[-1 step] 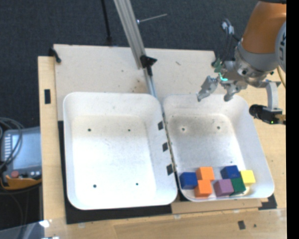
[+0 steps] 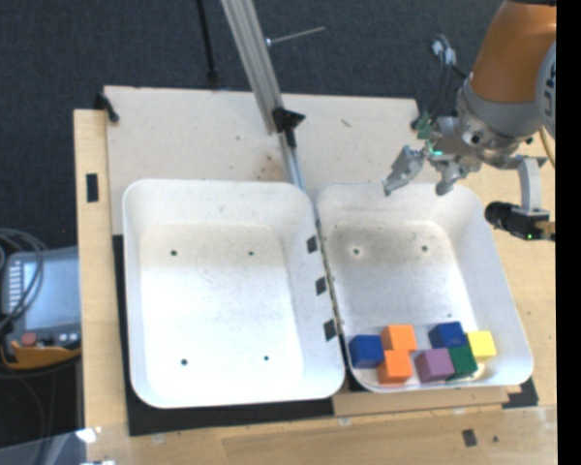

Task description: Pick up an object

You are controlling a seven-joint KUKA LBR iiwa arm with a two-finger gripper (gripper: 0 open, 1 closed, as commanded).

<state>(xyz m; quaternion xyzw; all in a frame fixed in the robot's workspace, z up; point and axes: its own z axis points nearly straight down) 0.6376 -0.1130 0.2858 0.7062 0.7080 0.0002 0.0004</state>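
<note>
Grey metal pincer [image 2: 418, 176] hung wide and unladen over the right shallow white plastic bin's [image 2: 494, 260] far rim; coloured cubes [image 2: 421, 352] clustered at its near edge.

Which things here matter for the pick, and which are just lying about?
For the job: gripper, jaws open, above the right bin; blue, orange, purple, green and yellow blocks.

Lying about: left bin, aluminium post, handheld controller.

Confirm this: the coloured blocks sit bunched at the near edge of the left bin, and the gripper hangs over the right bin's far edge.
Wrong bin. The camera view shows the blocks bunched at the near edge of the right bin; the gripper does hang over its far edge.
</note>
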